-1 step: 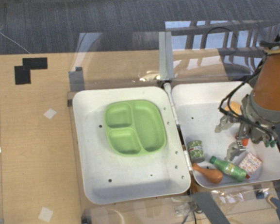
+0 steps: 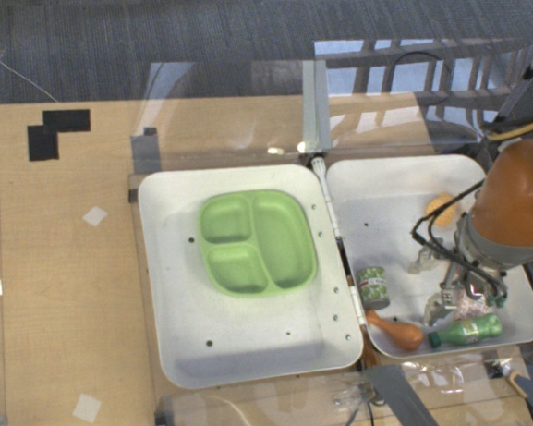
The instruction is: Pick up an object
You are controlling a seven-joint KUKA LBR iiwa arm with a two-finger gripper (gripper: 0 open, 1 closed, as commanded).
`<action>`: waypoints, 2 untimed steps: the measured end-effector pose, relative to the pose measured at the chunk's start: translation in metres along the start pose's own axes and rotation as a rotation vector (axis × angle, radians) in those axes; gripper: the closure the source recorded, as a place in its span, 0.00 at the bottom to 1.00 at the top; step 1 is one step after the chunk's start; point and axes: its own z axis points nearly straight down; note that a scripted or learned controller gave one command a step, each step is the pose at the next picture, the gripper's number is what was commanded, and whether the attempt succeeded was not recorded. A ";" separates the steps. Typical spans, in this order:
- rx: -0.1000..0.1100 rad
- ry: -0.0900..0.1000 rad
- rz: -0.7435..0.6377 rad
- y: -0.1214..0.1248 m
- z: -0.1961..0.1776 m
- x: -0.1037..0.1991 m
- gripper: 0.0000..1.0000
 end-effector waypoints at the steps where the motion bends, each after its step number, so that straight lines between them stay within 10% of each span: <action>1: 0.002 -0.010 -0.007 0.002 -0.013 -0.004 1.00; 2: -0.001 -0.006 -0.174 0.053 -0.129 0.003 1.00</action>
